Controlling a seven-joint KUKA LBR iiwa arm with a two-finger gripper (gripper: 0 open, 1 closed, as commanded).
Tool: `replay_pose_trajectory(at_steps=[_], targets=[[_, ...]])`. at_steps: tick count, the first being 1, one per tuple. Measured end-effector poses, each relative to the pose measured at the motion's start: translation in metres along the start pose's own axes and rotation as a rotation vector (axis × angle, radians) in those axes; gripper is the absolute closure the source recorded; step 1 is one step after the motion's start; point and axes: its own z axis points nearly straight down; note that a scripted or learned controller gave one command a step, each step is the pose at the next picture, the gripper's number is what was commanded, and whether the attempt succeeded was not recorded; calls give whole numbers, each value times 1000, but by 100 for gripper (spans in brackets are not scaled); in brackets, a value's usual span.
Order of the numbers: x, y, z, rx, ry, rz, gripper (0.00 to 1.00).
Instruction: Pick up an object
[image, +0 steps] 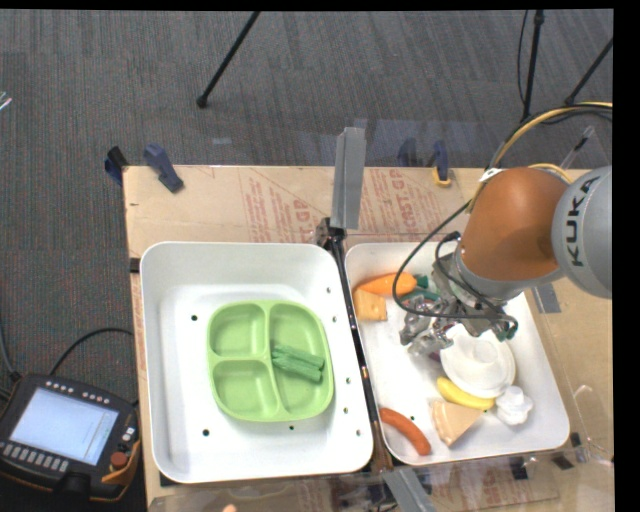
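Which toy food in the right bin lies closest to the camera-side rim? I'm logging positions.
The red sausage: it lies at the bin's front left corner, lower in view than the cheese wedge and banana.

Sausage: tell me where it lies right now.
The sausage lies in the right bin, at its near-left corner, just left of the cheese wedge and below the banana.

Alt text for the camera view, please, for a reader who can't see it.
The grey arm's hand hangs low over the right bin, above toy food: a carrot, banana, sausage and white bowl. The left bin holds a green divided plate with a green toy.
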Motion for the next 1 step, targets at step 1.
replay_pose_trajectory(at_steps=[1], targets=[[0, 0, 0, -1, 1, 0, 0]])
